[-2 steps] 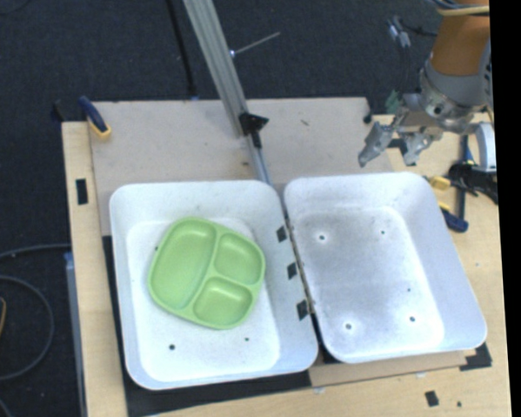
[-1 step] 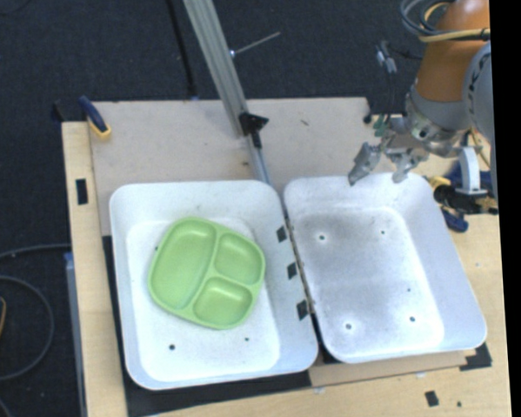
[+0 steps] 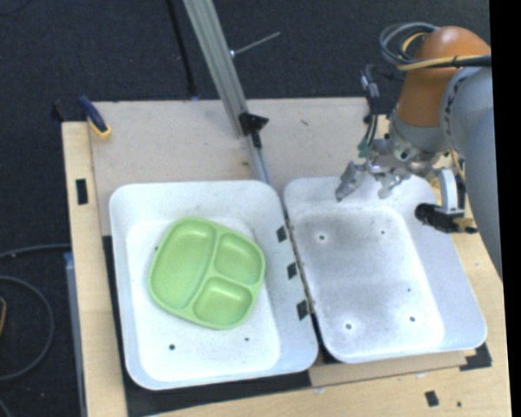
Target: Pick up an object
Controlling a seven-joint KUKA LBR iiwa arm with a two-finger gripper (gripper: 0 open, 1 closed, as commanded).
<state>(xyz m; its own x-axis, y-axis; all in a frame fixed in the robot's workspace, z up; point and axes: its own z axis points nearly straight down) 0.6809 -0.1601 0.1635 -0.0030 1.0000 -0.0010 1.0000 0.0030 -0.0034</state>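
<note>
A light green divided plate point(image 3: 207, 271) with three compartments lies flat in the left white bin point(image 3: 137, 340), a little left of its middle. My gripper point(image 3: 367, 187) hangs over the far rim of the right white bin point(image 3: 449, 315), well to the right of the plate and apart from it. Its two fingers point(image 3: 346, 185) point down and stand spread, so it is open with nothing between them.
The two bins sit side by side on a wooden bench, joined by black clips along their shared edge point(image 3: 292, 271). A slanted metal rail point(image 3: 223, 70) rises from the bench behind the left bin. A blue and yellow clamp point(image 3: 95, 118) grips the bench's far left corner.
</note>
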